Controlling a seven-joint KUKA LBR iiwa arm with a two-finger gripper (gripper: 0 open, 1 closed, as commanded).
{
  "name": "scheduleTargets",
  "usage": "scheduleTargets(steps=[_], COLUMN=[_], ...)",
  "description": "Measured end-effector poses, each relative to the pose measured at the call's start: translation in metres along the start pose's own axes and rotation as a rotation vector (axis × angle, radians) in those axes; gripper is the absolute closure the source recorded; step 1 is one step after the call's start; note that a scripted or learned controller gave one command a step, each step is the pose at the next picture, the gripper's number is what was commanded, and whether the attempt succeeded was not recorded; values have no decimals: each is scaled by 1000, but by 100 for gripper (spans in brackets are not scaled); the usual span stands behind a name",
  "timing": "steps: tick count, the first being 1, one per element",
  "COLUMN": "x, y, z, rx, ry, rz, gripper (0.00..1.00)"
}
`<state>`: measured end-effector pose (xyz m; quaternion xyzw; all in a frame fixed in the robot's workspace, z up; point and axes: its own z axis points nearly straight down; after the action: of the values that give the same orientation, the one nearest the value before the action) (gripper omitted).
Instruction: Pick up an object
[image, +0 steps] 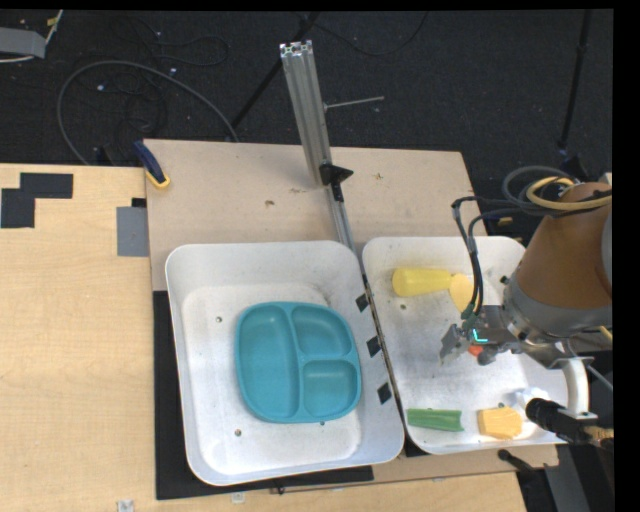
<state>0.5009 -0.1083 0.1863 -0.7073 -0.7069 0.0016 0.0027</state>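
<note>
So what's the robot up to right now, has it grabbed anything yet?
Gripper low over right bin, nothing seen in it. Yellow object, green piece, orange block all lying loose. Teal tray in left bin.

a dark, almost black floor (150, 60) filled the top of the camera view, with thin black cables (95, 85) looping across it on the left. a pale wooden bench top (70, 340) with light grain took up the left side, marked by a black stepped patch (35, 195) and a grey rectangular patch (131, 230). beside it lay a tan fibreboard panel (250, 190), with a blue-and-yellow clamp (152, 165) at its upper left corner. a slanted silver aluminium post (305, 105) rose from the panel's middle. light was even, with soft shadows.
</note>
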Motion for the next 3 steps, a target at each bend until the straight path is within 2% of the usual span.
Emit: scheduleTargets(steps=[1, 2, 3], x=[0, -1, -2], y=[0, 7, 9], z=[0, 46, 92], rx=[-1, 2, -5], ry=[0, 0, 2], rz=[0, -1, 0], gripper=[0, 0, 0])
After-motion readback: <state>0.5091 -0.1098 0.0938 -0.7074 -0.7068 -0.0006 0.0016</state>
